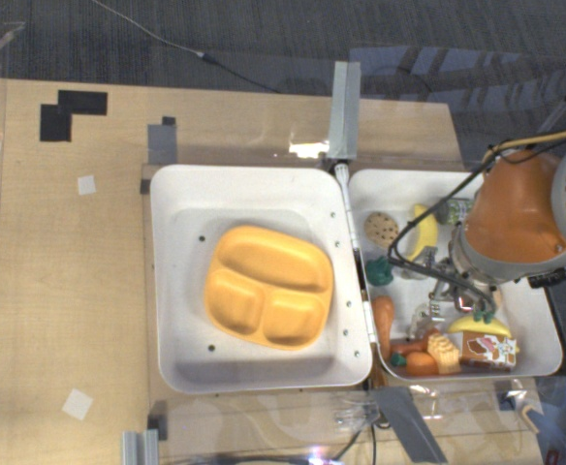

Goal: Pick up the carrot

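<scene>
Nearest the camera, along the front wall of the right bin (550, 356), lies a huddle of toy food: a round orange piece (420, 363), a pale yellow blocky piece (444, 353), and a brown printed packet (487, 351) with a yellow banana-like piece (479, 327) just behind it.

The carrot (384, 322) lies at the left side of this right bin, close against the wall it shares with the left bin. It is a short, stubby, orange-red toy, lying roughly lengthwise from front to back, its rounded near end down by the round orange piece. At its far end sits a dark green leafy tuft (378, 272); whether that tuft belongs to the carrot I cannot tell.

The claw (455, 300) hangs over the middle of the right bin, to the right of the carrot and apart from it. It is a tangle of metal and cable under the orange wrist band (516, 211), and whether it is spread or closed cannot be told.

Farther back in the same bin are a speckled tan cookie (381, 227) and a yellow curved piece (422, 231).

In the left bin (254, 184) rests a yellow divided tray (267, 286). Both bins stand on the wooden bench (60, 289).
</scene>
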Controlling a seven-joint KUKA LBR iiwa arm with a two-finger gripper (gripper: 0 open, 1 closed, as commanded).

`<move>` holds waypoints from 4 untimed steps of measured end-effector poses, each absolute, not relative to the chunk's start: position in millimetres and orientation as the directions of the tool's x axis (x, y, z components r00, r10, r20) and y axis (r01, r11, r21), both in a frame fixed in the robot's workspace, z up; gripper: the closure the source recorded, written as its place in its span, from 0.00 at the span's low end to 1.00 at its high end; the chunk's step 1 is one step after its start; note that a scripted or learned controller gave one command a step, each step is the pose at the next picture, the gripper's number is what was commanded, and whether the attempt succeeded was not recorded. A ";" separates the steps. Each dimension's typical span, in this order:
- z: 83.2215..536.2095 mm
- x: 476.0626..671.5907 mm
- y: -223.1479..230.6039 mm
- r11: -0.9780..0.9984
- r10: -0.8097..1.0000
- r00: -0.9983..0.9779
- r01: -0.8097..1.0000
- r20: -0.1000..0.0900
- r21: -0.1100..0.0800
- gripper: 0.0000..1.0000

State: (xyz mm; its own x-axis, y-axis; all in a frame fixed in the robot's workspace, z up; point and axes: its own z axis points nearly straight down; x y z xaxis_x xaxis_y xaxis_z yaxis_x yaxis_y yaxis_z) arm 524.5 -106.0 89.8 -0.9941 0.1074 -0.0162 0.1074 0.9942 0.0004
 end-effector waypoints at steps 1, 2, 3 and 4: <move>118.3 552.9 -98.5 0.986 0.164 -0.986 0.164 -0.011 0.002 0.00; 90.4 500.6 -84.6 0.998 0.057 -0.998 0.057 -0.020 0.000 0.00; 102.9 503.8 -83.7 0.999 0.052 -0.998 0.052 -0.027 -0.001 1.00; 186.7 489.8 -44.1 0.961 0.276 -0.961 0.276 -0.011 0.004 1.00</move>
State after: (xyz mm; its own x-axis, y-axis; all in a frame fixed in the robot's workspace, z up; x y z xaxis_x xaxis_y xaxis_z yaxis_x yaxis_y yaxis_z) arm 489.8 -44.1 186.7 -0.9611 0.2759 -0.0113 0.2759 0.9612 0.0035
